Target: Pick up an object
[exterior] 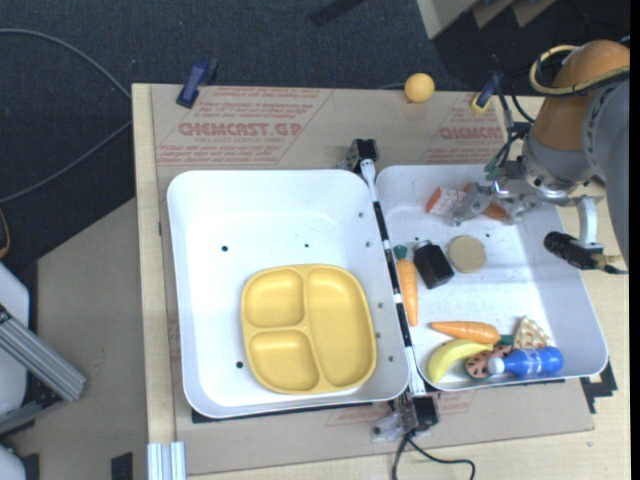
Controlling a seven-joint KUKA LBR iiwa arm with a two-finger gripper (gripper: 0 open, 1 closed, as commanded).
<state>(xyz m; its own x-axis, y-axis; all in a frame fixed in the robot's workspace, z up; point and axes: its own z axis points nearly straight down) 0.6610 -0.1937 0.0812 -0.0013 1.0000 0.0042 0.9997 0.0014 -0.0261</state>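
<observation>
1. Yellow is the colour of the food tray [308, 326] with three parts that sits in the left bin [200, 208].
2. Grey and orange, the robot arm [570, 118] reaches in from the right, over the top of the right bin [570, 298].
3. Its gripper [487, 200] is low, near the back wall of that bin. I cannot tell if the fingers are apart or pressed together.
4. Just beside the gripper, on its left, lies a small orange and white thing [438, 201]. It is too small to name.
5. A tan round thing [466, 254] lies in the middle of the right bin, touching a black block [433, 265].
6. One carrot [407, 290] lies along the left wall of that bin. Another carrot [464, 331] lies lower down.
7. A banana [447, 357] sits at the front, next to a blue bottle [528, 362] lying on its side.
8. A small yellow ball [419, 88] rests on the bench, behind the bins.
</observation>
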